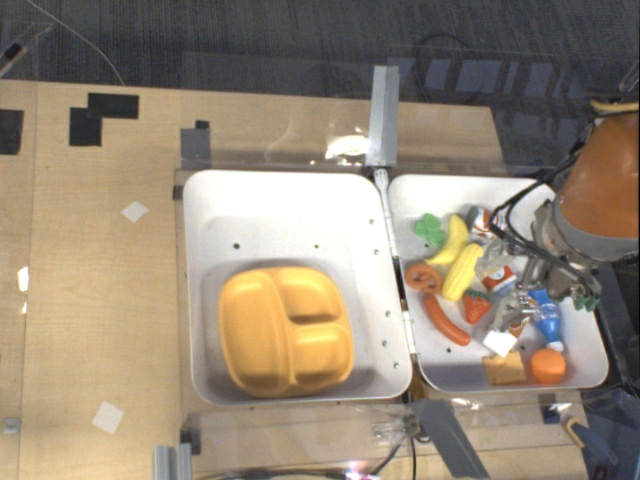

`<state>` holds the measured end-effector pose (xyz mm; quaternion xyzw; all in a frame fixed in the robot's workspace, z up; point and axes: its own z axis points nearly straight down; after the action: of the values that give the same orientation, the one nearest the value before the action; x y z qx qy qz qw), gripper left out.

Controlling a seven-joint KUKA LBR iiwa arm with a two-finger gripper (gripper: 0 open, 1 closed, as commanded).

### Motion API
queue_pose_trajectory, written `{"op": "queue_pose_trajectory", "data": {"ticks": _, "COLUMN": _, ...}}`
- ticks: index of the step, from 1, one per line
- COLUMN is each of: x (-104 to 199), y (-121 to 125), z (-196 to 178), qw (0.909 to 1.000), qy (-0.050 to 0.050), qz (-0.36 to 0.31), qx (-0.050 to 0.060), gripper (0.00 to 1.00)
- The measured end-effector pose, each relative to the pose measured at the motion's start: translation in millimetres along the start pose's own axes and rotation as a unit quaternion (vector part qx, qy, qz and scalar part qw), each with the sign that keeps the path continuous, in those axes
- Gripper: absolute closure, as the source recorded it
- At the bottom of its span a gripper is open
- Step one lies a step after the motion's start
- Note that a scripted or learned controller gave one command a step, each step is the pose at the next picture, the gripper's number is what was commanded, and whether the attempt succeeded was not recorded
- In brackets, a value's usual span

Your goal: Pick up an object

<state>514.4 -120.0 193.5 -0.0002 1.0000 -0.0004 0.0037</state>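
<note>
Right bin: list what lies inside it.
The right bin holds a corn cob, banana, green piece, sausage, orange and blue bottle. The gripper covers whatever lies beneath it.

Wooden bench (90, 298); two white bins side by side: left bin (290, 193), right bin (590, 363)

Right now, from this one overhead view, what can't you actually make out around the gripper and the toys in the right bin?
- Gripper: fingers lost in clutter and cables; open or shut unclear.
- Toys under the wrist: partly covered by the arm.
- Blue item: too small to identify.
- Arm: cut off by the right edge.
</note>
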Motion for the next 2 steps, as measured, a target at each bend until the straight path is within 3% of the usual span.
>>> {"op": "queue_pose_trajectory", "data": {"ticks": 1, "x": -12, "y": -11, "z": 93, "qw": 0.9657, "qy": 0.002, "qz": 0.260, "qx": 0.000, "gripper": 0.00}}
{"op": "queue_pose_trajectory", "data": {"ticks": 2, "x": 0, "y": -53, "z": 81, "qw": 0.9801, "qy": -0.001, "qz": 0.199, "qx": 0.001, "gripper": 0.00}}
